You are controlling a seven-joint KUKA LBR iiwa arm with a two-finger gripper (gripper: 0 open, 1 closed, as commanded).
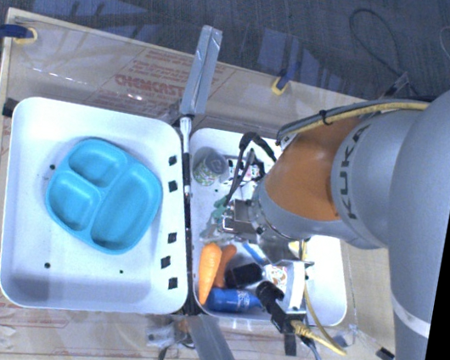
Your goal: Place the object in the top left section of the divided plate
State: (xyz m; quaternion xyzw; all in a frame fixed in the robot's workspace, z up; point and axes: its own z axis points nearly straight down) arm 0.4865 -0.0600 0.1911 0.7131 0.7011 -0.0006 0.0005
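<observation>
Carrot (207,272) is the likeliest thing for me to move, though the task does not name it; it lies in my right bin (333,302), hard against that bin's left wall, its long axis running up and down the view, with the paler tip at the lower end. Starting from the left: the left bin (26,183) holds the blue divided plate (104,194), its three sections bare, sitting a little left of that bin's middle. Next comes the wall between the two bins, then the carrot just beside it. Touching the carrot's lower right lies a blue bottle (235,302) on its side, and a small round grey thing (208,166) sits near the right bin's upper left corner. My pincer (239,220) hangs above the carrot's upper end, slightly to its right, under my wrist; I cannot tell how it stands, and nothing shows gripped in it.
</observation>
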